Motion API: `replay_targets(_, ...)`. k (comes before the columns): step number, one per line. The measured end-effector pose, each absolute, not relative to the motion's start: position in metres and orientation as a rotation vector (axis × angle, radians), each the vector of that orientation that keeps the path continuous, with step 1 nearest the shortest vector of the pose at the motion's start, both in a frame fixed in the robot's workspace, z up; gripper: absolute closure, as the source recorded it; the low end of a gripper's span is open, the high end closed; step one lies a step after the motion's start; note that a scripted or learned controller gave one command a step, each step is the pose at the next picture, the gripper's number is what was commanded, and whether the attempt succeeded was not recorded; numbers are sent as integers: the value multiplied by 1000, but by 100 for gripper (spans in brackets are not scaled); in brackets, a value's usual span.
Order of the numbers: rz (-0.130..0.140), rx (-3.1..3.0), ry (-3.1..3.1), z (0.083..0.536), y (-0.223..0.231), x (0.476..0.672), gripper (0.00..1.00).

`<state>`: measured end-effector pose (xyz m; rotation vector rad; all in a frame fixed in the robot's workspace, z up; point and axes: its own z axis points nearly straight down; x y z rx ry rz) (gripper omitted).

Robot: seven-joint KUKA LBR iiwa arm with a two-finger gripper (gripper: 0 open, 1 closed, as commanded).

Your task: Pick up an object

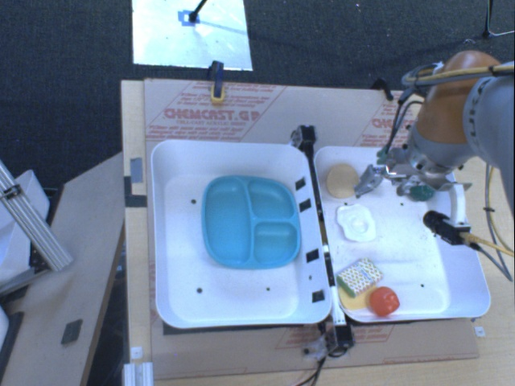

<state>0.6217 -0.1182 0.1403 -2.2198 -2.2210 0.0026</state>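
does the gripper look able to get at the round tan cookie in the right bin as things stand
Probably yes. The gripper hangs just right of the round tan cookie, which lies apart from the white fried egg with nothing over it.

Tan disc (341, 180), white egg (356, 223), red tomato (384, 300) lie apart.

grey arm (483, 111) reaching in from right, wrist bent low
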Motion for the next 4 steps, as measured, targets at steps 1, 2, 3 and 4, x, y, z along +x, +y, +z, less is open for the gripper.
replay_targets(1,2,-2219,-2221,88,-118,621,0)
replay_targets(2,-4,-2224,-2225,102,-118,624,100)
replay_targets(3,-7,-2221,-2230,166,-115,627,100)
replay_targets(4,-7,-2221,-2232,221,-115,629,100)
